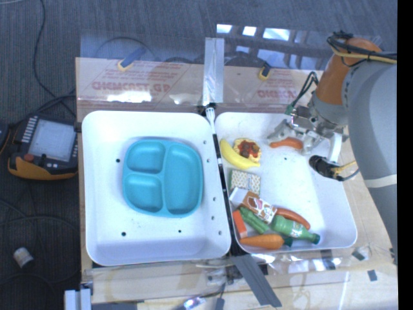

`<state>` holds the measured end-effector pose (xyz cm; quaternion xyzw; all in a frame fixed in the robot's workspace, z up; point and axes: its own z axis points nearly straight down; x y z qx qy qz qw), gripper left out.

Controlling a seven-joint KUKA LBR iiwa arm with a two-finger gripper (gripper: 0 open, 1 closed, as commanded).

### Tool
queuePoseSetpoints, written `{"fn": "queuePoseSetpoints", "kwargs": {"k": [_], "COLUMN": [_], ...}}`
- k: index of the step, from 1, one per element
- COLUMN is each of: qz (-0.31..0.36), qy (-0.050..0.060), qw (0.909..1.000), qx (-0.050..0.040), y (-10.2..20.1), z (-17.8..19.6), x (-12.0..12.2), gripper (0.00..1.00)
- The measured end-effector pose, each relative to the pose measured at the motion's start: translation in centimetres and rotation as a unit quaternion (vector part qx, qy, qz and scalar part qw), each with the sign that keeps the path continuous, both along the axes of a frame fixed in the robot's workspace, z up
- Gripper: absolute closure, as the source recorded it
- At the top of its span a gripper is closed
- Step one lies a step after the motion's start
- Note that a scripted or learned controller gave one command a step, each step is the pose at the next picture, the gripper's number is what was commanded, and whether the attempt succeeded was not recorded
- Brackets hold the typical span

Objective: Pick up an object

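The arm enters from the right, its claw (292,133) lowered into the far part of the right bin (335,202). The claw's fingers stand spread apart, one on each side of an orange sausage-shaped piece (286,144) lying on the bin floor directly beneath; whether they touch it cannot be told, and nothing is lifted. Just left of that piece lies a banana (231,156) with a small pizza-like item (247,148) against it. Toward the near side of the same bin sits a cluster: a checkered packet (245,181), a carton (261,207), a green bottle (293,231), a carrot (263,241) and a red-orange sausage (293,217), packed touching one another. The left bin (103,192) holds a blue divided plate (162,177) at its centre.
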<state>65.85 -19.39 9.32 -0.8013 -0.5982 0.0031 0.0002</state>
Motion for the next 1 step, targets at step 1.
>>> {"fn": "queuePoseSetpoints", "kwargs": {"k": [1], "qz": [0.001], "qy": [0.004], "qw": [1.0], "qx": [-0.0016], "y": [0.1], "z": [0.69], "x": [-0.13], "gripper": [1.0]}}
